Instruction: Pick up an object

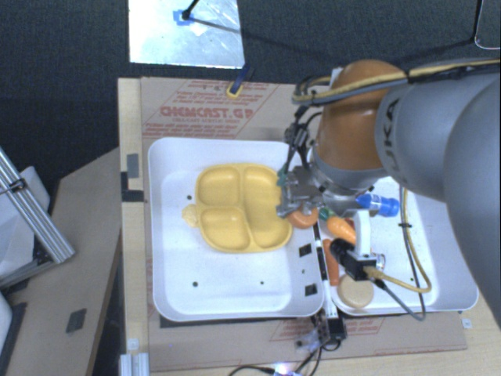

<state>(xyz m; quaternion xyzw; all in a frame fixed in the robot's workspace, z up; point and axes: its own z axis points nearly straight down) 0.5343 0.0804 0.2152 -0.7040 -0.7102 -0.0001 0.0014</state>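
Observation:
My gripper point(291, 198) hangs low at the right edge of the left bin point(235, 292), just over the rim of a yellow divided plate point(235, 206) that lies in that bin. An orange lump point(300, 218) sits right below the gripper, at the wall between the bins. Beside it in the right bin point(446, 288) lies an orange carrot-like piece point(340, 227). The arm's big grey and orange wrist hides much of the right bin.
A blue and clear bottle-like thing point(380, 204) lies in the right bin under the wrist. A tan round disc point(355, 293) rests near that bin's front, with a thin orange-red stick point(332, 265) beside it. A small yellow lump point(189, 214) touches the plate's left side.

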